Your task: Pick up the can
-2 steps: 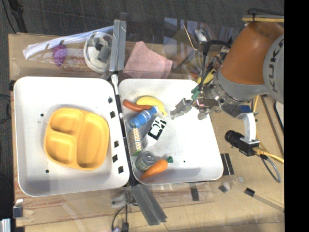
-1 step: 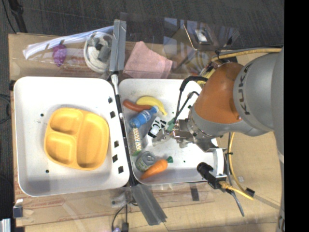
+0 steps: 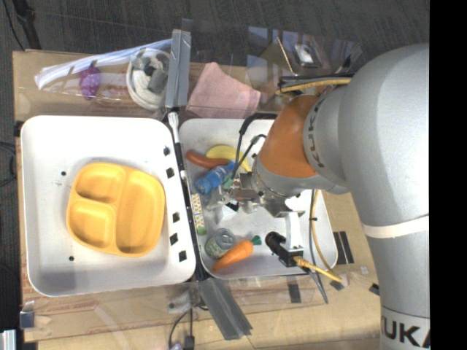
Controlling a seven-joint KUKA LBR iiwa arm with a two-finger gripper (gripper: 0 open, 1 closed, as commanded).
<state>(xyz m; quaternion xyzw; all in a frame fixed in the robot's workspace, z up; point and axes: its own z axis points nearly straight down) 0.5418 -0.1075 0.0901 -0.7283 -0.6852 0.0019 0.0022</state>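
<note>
Grey arm (image 3: 387, 159) with an orange band, entering from the right of the frame and reaching down into the right bin (image 3: 208, 133). Pincer (image 3: 237, 194) at the centre of that bin, just beside a blue bottle (image 3: 211, 179); whether it is wide or narrow cannot be told. Can (image 3: 219, 241) in the lower left of the right bin, near its left wall, silver end showing, apart from the pincer. Carrot (image 3: 235, 254) against the can's lower right side. Left bin (image 3: 44, 195) holds a yellow divided plate (image 3: 117, 208). Pink cloth (image 3: 219, 93) on the desk (image 3: 25, 93), upper centre of the frame.
</note>
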